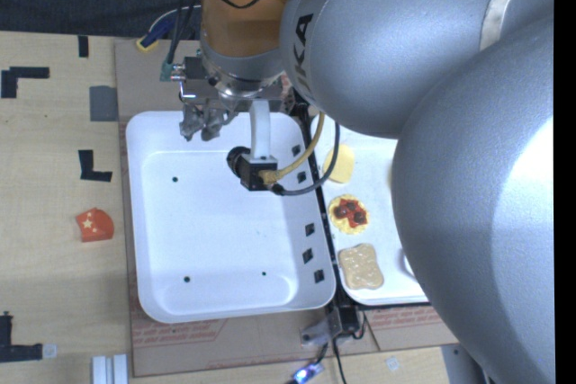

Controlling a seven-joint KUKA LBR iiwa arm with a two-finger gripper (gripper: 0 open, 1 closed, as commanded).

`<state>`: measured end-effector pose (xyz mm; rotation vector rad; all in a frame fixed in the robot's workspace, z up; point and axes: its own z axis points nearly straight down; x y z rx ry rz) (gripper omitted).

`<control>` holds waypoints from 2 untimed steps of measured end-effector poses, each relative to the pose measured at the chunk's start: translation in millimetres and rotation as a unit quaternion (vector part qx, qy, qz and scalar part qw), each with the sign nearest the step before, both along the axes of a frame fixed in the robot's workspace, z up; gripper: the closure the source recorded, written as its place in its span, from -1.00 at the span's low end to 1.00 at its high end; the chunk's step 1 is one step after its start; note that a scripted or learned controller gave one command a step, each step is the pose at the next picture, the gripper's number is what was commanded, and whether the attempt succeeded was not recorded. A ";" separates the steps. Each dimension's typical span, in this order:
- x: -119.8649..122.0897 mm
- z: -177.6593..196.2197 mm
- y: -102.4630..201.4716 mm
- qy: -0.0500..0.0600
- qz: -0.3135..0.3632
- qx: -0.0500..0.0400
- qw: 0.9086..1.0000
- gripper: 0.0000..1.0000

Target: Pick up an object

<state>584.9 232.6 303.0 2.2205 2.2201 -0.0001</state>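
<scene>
The tool (200, 129) hung at the left bin's (148, 220) twelve o'clock edge; its state was unreadable, nothing visibly held, so the pick apparently remained undone.

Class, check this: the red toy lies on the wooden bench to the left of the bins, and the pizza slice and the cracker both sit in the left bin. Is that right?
Not quite. In the camera view the pizza slice and the cracker sit in the right bin, not the left bin. The rest stands: the red toy lies on the wooden bench, left of the bins.
</scene>
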 end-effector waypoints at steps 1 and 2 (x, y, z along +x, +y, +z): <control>52.4 -68.8 -0.9 0.003 0.000 -0.002 1.000 1.00; 56.5 204.3 -4.2 -0.008 0.002 0.003 1.000 1.00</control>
